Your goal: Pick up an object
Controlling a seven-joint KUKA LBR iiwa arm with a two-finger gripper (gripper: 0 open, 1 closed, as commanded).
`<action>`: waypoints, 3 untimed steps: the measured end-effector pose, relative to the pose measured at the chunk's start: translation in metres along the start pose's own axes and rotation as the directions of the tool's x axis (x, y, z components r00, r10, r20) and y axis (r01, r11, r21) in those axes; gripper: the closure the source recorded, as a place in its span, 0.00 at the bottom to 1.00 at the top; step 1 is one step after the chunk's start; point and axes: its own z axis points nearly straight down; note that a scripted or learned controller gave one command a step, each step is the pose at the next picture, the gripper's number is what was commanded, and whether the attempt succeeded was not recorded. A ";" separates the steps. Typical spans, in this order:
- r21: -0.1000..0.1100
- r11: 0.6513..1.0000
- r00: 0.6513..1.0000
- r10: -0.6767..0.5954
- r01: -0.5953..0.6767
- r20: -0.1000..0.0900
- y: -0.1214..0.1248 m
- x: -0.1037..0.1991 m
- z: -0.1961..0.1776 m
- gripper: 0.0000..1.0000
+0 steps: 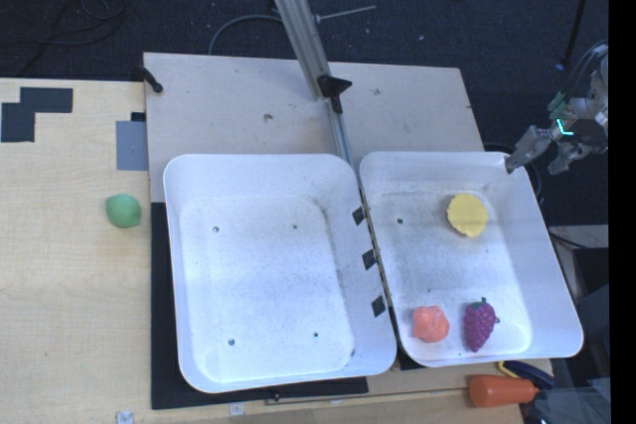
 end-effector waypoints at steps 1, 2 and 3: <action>0.000 1.000 1.000 0.000 0.000 0.000 0.000 0.000 0.000 0.00; 0.004 1.000 1.000 -0.001 0.001 -0.001 0.008 0.001 0.047 0.00; 0.005 1.000 1.000 -0.001 0.001 -0.002 0.000 0.004 0.107 0.00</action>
